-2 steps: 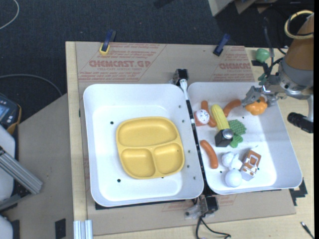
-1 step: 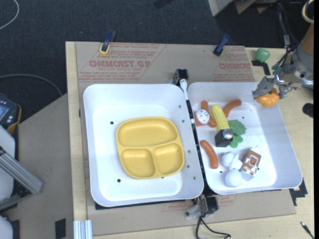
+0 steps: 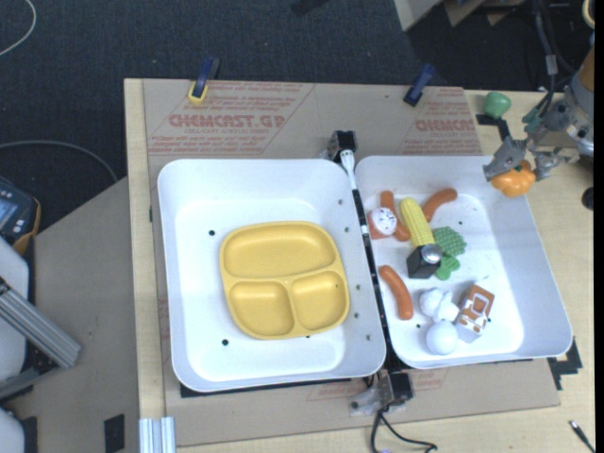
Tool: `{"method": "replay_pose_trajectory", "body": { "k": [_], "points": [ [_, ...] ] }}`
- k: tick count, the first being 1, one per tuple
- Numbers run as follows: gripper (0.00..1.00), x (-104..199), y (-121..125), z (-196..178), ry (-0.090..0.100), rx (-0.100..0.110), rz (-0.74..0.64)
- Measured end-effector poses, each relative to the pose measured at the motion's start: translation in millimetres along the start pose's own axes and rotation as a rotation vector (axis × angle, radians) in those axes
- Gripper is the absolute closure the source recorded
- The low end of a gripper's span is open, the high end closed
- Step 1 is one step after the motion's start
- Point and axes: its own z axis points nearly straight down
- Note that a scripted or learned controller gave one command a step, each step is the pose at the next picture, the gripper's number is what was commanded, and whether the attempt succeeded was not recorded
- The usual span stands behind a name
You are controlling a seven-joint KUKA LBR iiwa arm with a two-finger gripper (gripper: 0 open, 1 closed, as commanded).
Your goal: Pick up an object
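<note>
Sitting in the left bin (image 3: 179, 253), a yellow three-compartment plate (image 3: 283, 278) lies flat near the middle. Across the divider, the right bin (image 3: 538, 281) holds a cluster of toy food: a small round clock face (image 3: 382, 221), a corn cob (image 3: 415, 222), two sausages (image 3: 397, 291), a green leafy piece (image 3: 450, 246), a black block (image 3: 424, 261), white eggs (image 3: 439, 338) and a small orange-and-white box (image 3: 475, 309). At the bin's far right corner, the gripper (image 3: 514, 170) hangs with its fingers pinching a small orange object (image 3: 515, 183), raised above the rim.
</note>
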Motion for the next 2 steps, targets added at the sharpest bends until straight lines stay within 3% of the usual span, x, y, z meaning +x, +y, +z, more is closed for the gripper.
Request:
{"method": "replay_pose_trajectory", "body": {
  "k": [2],
  "points": [
    [1.0, 99, -24, -16, 0.005, 0.007, -0.005]
  ]
}}
